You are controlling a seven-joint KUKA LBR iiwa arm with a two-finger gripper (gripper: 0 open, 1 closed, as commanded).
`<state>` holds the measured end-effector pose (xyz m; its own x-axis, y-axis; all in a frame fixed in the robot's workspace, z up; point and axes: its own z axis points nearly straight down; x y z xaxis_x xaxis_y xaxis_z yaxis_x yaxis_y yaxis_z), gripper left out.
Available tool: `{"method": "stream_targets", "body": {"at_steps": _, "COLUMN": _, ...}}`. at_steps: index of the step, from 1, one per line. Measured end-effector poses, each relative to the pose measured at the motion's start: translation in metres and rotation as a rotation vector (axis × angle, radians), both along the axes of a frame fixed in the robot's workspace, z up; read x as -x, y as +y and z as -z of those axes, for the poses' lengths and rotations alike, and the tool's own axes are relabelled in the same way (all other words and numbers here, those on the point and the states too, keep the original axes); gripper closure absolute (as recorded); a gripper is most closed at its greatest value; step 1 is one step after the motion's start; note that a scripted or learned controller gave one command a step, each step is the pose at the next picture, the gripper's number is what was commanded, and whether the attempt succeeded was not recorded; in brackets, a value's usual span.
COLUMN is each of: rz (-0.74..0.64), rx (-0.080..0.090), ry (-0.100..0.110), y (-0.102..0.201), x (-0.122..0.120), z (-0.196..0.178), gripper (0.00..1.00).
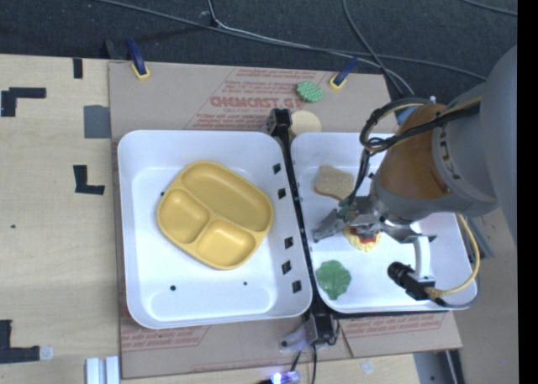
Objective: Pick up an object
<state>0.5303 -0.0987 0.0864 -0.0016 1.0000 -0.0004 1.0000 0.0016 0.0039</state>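
Yellow plastic forms a divided tray (216,213) lying tilted in the left white bin (143,290). Beside it sits the right white bin (378,300), where the grey arm with its orange band (412,168) reaches in from the right. The gripper (349,221) hangs low over the bin's middle; whether its jaws are spread or closed cannot be told. A small yellow and red object (367,241) lies just beneath the gripper, partly hidden. A tan piece resembling bread (333,181) rests near the bin's upper left, and a green leafy object (334,277) lies near its lower left corner.
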Motion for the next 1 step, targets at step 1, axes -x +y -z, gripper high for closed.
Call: {"method": "stream_targets", "body": {"at_steps": 1, "rz": 0.000, "rx": -0.002, "ry": -0.001, "y": 0.0010, "x": -0.0026, "z": -0.0029, "gripper": 0.00}}
